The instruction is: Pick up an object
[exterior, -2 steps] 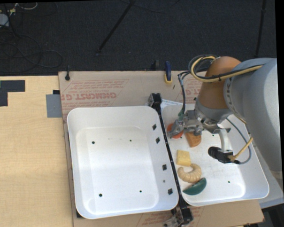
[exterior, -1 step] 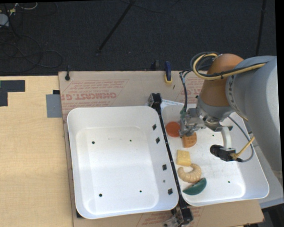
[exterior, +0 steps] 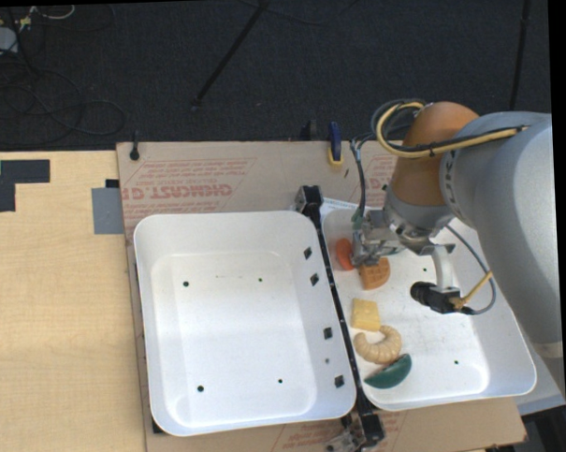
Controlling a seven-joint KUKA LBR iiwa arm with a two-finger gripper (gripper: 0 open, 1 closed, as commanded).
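Five small items in right bin (exterior: 496,375), all toward its left half. Red-orange piece (exterior: 344,255) near divider, upper part of bin. Orange-brown lump (exterior: 376,273) just right of it, directly under hand (exterior: 368,251); touching or not, can't tell. Yellow block (exterior: 365,314) below that, then tan curved piece (exterior: 379,344), w/ dark green wedge (exterior: 392,372) lowest, touching tan piece's lower end. Hand low over bin, among red-orange piece and orange-brown lump; released or clenched, can't tell from this angle, nothing clearly betw. fingers. Grey arm (exterior: 516,210) reaching in from right, orange band (exterior: 430,158) above wrist, cables looped round it. Left bin (exterior: 159,273) alongside, sharing black divider w/ right one. Both on cardboard sheet (exterior: 215,181) on bench (exterior: 53,324).
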